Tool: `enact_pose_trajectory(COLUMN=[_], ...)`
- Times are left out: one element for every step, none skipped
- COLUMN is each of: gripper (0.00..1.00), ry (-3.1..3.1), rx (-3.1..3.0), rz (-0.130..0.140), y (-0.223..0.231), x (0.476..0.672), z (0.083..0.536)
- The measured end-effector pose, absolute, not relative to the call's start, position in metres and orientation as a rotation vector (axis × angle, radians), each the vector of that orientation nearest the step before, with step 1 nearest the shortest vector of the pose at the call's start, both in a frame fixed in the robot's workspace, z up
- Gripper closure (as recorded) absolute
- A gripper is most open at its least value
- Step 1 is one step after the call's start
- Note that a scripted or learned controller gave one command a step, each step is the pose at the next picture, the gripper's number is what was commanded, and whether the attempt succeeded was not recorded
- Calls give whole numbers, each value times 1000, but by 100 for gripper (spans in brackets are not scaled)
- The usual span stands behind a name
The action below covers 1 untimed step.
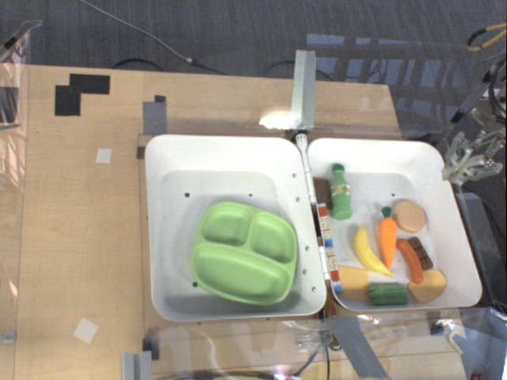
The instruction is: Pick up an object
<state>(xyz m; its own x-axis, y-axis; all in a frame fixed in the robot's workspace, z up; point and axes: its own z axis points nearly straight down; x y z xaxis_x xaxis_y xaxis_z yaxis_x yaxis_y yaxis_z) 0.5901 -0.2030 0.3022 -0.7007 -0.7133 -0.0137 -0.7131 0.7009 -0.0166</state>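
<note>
Table (87,236): pale wood, carrying both bins side by side.

Left bin (170,153): holds one green divided plate (245,252), tilted, sitting toward 5 o'clock of the bin floor. It is wide and shallow, a poor first target.

Right bin (412,153): this is where the small things lie, so look here for your pick.

Gripper (471,161): metal cluster just outside the right bin's rim at about 2 o'clock, off the pile and touching nothing. You cannot tell from this angle whether the jaws are open or closed. Nothing is seen between them.

Objects, big to small:
- Banana (366,250), near bin centre, lying roughly 11 to 5 o'clock and touching the carrot (387,240) on its 3 o'clock side.
- Green bottle (341,192), at 10 o'clock, lying flat with clear floor around it.
- Tan disc (410,216), at 2 o'clock from the carrot.
- Sausage (409,260) and a brown block (421,253), packed together.
- Orange wedge (352,279), green cucumber (387,294) and tan chunk (428,286), in a row along the 6 o'clock wall.

Advice: the pick looks not yet begun. Go for the bottle, since it stands apart from the rest. Come straight down, span its narrow width rather than its length, and stay clear of the divider wall at its 9 o'clock. The cluster at 5 o'clock likely means a crowded, slipping grasp.
</note>
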Motion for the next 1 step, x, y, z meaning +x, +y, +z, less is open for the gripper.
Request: enact_pose_trajectory(gripper=[100], ry=[2872], rx=[-1202], rz=[-23], y=[-202], x=[592], z=[316])
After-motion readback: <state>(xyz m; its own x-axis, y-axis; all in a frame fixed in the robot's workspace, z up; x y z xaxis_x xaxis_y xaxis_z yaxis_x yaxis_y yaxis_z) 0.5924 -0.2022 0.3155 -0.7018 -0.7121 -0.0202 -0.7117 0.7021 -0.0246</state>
